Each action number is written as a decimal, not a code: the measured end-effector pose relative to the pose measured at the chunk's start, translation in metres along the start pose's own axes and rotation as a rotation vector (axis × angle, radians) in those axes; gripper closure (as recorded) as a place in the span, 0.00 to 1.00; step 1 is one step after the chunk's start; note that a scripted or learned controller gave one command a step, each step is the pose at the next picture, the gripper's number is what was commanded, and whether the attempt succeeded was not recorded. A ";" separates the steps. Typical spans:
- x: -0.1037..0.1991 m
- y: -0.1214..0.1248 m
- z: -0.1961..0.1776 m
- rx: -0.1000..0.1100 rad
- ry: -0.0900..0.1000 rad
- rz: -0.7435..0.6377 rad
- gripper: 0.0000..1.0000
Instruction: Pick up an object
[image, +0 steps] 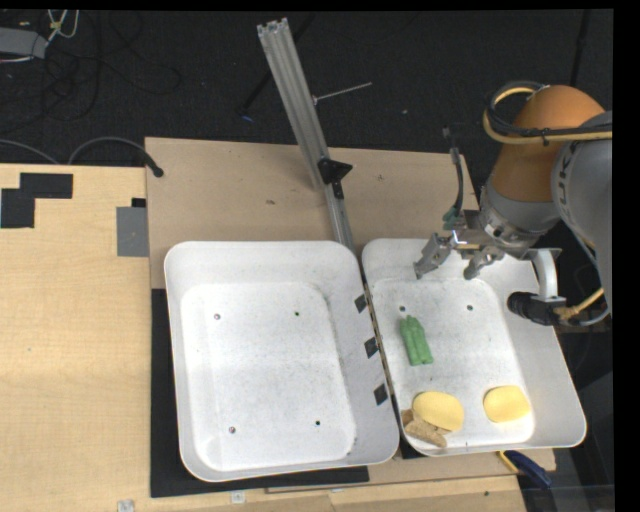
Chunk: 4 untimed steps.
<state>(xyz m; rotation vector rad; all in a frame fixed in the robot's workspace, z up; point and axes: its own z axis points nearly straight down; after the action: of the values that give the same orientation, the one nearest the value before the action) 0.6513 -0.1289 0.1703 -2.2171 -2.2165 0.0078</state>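
My gripper (452, 264) hangs over the far end of the right bin (540, 350), fingers spread open with nothing between them. Below it, a green block (416, 340) lies in the middle-left of that bin. Two yellow rounded objects rest near the bin's front edge: one (438, 410) at the front left and one (506, 403) at the front right. A small tan piece (428, 432) lies against the front-left yellow object. The gripper is well clear of all of them.
The left bin (200, 300) sits beside the right one, with black clips (370, 346) along the shared rim. A slanted metal rail (305, 125) rises behind the bins. A black cable connector (530, 306) hangs at the right bin's far right side.
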 end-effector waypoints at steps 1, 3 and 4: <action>0.007 -0.008 0.058 0.001 0.001 0.003 0.00; -0.001 -0.007 0.000 -0.010 -0.002 0.004 1.00; -0.002 -0.011 -0.043 -0.011 -0.002 0.003 1.00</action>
<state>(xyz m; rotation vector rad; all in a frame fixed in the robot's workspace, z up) 0.6406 -0.1309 0.2138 -2.2268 -2.2190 -0.0021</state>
